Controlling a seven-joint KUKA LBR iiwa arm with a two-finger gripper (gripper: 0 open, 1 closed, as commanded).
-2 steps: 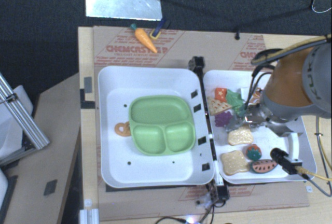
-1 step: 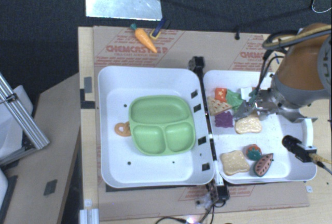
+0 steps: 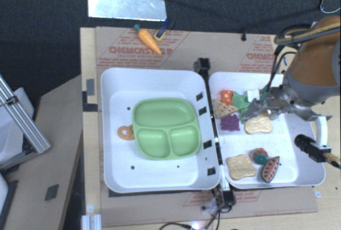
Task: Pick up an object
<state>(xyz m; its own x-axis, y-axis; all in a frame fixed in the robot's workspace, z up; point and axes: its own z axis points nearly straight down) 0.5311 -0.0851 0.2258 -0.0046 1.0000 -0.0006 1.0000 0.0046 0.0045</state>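
Reaching into the right bin (image 3: 306, 173), the gripper (image 3: 254, 112) hangs just above the tan cookie (image 3: 259, 125), beside the green toy (image 3: 241, 101); whether its fingers are apart cannot be told.

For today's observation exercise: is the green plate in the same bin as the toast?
No: the green plate lies in the left bin, while the toast lies in the right bin.
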